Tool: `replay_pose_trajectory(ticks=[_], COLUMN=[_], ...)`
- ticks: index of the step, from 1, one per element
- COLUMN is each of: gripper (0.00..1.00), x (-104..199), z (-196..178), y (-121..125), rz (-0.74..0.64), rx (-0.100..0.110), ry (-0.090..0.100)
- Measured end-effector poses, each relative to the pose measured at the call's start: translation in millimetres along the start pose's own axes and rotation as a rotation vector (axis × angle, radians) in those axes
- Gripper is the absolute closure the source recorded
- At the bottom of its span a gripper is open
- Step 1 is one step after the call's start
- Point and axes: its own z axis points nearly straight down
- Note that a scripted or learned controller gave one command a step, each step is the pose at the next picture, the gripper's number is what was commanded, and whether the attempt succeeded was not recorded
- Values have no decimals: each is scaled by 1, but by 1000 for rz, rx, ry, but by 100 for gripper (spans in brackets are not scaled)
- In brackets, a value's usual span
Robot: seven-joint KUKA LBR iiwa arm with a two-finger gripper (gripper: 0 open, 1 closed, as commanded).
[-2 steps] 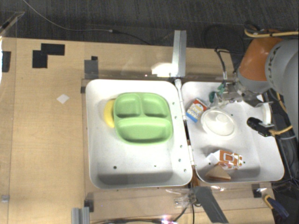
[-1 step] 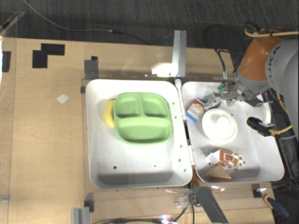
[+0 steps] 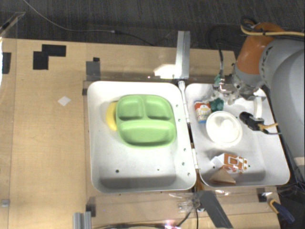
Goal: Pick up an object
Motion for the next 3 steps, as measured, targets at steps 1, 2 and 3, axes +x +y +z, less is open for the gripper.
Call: replay_pose_trajectory(ticks=[1, 2, 3], gripper=[100, 100, 100], x=[3, 80, 25], z=[-14, -143, -22], y=[4, -18, -5], rz=[-9, 77, -79], rx=[-9, 14, 17], ry=[0, 2, 3])
